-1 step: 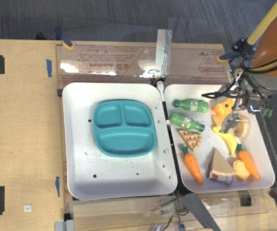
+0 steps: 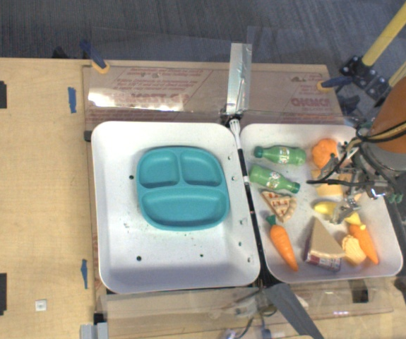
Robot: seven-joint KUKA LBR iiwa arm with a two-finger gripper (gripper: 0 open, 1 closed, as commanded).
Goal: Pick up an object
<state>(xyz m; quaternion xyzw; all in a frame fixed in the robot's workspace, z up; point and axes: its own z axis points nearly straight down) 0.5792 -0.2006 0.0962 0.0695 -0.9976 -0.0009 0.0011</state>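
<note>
Lying nearest the camera in the right bin are a carrot, a tan boxy block and an orange-and-yellow piece, packed along the front wall where loose toy food tends to gather. A little farther in sit a pizza slice and a small yellow piece, then two green bottles lying on their sides near the divider, and an orange pumpkin-like toy toward the back. Any of these could be the object to pick; none is lifted.

The gripper hangs low over the middle-right of this bin, just beside the yellow piece, with cables draped around the wrist. Whether it is spread or pressed together I cannot tell, since the tips blur into the clutter; nothing is seen pinched there. My guess is that it is set for a grasp at the yellow piece.

The left bin holds a teal divided plate, lying flat in the centre, well apart from the arm
</note>
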